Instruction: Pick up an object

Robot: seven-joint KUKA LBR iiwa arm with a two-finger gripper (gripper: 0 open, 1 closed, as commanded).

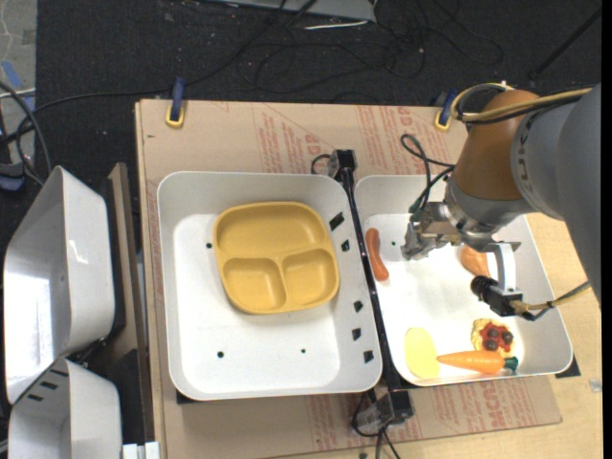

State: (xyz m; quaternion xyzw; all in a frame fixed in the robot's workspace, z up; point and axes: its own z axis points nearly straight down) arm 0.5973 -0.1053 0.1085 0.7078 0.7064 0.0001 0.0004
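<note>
The bench carries 2 shallow white plastic bins side by side. The left bin (186, 285) holds only 1 thing, a yellow plastic plate with 3 compartments (276, 256), which lies flat near the middle, a little toward the far side. The right bin (550, 352) holds the small things from which the task can choose. A thin orange-red toy sausage (378, 254) lies along its left wall, close to the divider between the bins. At the near edge there is a pale yellow oval piece (420, 352), and just beside it on the right lies an orange plastic carrot with a green end (471, 360), pointing left. A small yellow item with red and dark dots, maybe a toy pizza slice, (493, 336) sits near the carrot, a little farther back. An orange rounded object (472, 258) is partly hidden under the arm, so I cannot say what it is. The grey arm with the orange band reaches in from the right, and its two-finger gripper (422, 239) hangs over the far left part of the right bin, between the sausage and the hidden orange object. I cannot tell from this slanted view if it is released or clenched, and nothing is visible in it. I judge that the sausage is the nearest candidate, and because it lies so close to the wall, there is little room for 1 finger on that side.
</note>
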